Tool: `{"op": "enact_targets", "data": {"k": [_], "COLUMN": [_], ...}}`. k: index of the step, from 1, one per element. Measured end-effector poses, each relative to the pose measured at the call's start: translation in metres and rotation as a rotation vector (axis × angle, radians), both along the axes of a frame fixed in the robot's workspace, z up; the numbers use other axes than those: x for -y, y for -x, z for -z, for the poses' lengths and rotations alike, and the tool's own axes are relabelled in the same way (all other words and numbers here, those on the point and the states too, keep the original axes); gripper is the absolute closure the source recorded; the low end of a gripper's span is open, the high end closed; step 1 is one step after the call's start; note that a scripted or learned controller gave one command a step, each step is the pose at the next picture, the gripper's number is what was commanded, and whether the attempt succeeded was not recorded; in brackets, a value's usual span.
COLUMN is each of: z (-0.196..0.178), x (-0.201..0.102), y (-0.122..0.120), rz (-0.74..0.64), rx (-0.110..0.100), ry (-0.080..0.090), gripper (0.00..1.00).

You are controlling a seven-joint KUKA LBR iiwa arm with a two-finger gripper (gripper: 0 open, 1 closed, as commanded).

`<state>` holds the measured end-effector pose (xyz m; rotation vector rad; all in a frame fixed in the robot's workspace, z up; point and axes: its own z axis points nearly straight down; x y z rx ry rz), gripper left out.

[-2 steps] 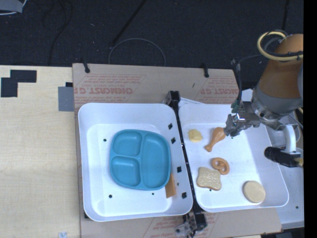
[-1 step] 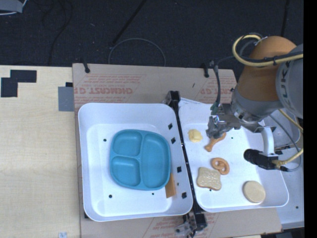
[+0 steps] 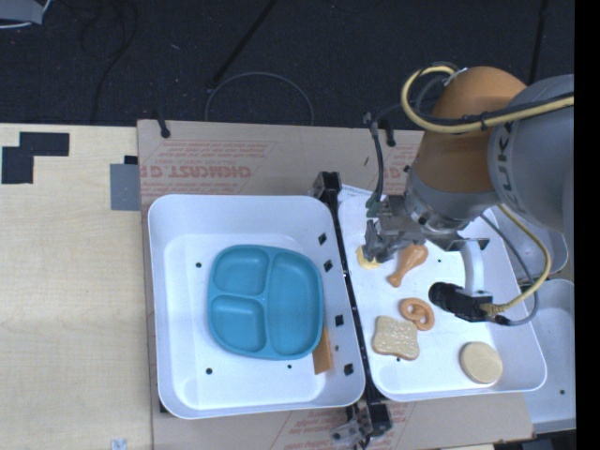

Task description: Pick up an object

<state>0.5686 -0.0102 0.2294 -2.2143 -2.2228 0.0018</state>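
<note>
My gripper [image 3: 374, 244] hangs low over the upper left part of the right bin [image 3: 525, 368]. A small yellow piece [image 3: 367, 262] lies right under it, partly hidden by it. A tan toy drumstick [image 3: 408, 262] lies just to the right of the gripper, close to it. Further forward in the same bin are an orange pretzel [image 3: 417, 312], a beige slice of toast [image 3: 396, 337] and a round pale cookie [image 3: 481, 362].
The left bin [image 3: 178, 251] holds a blue divided plate [image 3: 265, 300], with a short brown stick [image 3: 322, 352] at its right edge. A black divider [image 3: 339, 279] runs between the two bins. The arm covers the right bin's upper right part.
</note>
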Motion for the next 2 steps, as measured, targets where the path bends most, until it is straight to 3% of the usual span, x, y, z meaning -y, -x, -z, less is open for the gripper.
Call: {"op": "enact_targets", "data": {"k": [1,2], "z": [0.012,-0.003], "x": [-0.052,-0.100], "y": [-0.011,-0.024], "rz": [-0.001,0.000], "rx": [0.000,0.002], "ry": [0.001,0.000], "gripper": [1.00,1.00]}}
